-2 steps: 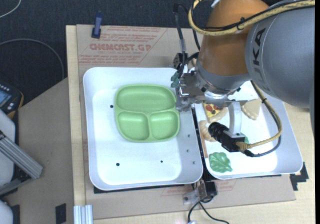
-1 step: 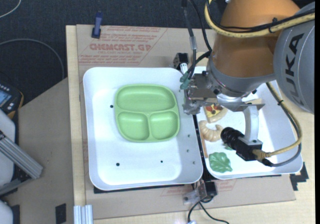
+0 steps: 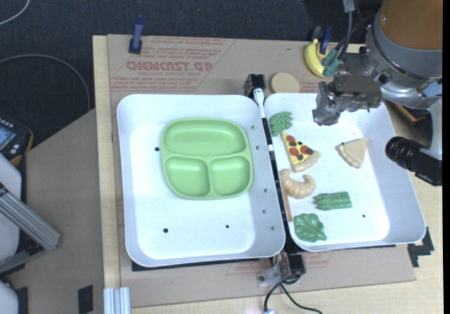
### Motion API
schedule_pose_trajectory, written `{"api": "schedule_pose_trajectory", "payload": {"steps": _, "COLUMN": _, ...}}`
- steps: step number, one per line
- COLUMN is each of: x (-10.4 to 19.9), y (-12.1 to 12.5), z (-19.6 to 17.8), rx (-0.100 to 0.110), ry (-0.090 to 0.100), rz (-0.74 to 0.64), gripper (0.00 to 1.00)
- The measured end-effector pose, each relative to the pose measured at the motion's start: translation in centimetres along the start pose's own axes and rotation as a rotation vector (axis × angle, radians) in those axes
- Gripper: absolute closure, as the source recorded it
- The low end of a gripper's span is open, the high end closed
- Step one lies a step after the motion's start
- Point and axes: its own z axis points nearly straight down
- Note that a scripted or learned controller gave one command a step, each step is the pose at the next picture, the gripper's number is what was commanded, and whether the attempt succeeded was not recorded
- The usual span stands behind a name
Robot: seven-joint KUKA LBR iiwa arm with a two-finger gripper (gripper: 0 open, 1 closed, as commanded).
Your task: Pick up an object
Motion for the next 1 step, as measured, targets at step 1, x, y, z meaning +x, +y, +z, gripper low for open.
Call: {"api": "schedule_pose_trajectory", "payload": {"steps": 1, "x": 2.82, "y": -0.38, "z": 8.84, "rx": 0.025, "ry": -0.002, "rz": -0.006, "gripper": 1.0}}
